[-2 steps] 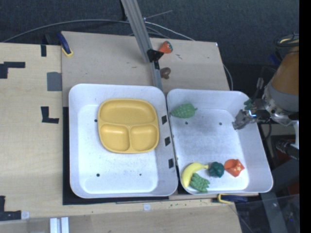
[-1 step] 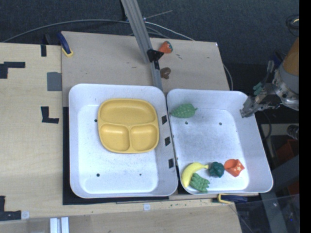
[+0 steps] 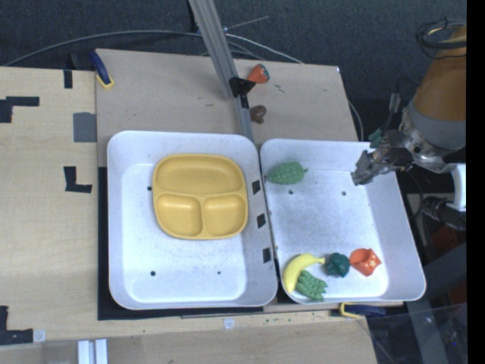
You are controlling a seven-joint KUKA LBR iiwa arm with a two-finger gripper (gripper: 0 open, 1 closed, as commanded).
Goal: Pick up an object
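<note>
We saw the gripper (image 3: 364,171) over the upper right edge of the right bin (image 3: 394,203), arm coming in from the right; we couldn't tell how it was set, too dark and small, and we saw no object in it. Objects in the right bin: leafy green piece (image 3: 286,174) near the top left corner, well apart from the gripper; along the bottom edge a yellow banana (image 3: 295,268) touching a light green bumpy piece (image 3: 311,285), a dark green piece (image 3: 337,265) just beside the banana's tip, an orange-red piece (image 3: 365,261) just right of that. The left bin (image 3: 129,264) held a yellow divided plate (image 3: 201,196) in its upper half. On the desk (image 3: 167,89) above the bins we saw a small orange-green item (image 3: 259,73) and a brown one (image 3: 258,114) near a grey pole (image 3: 212,29).
</note>
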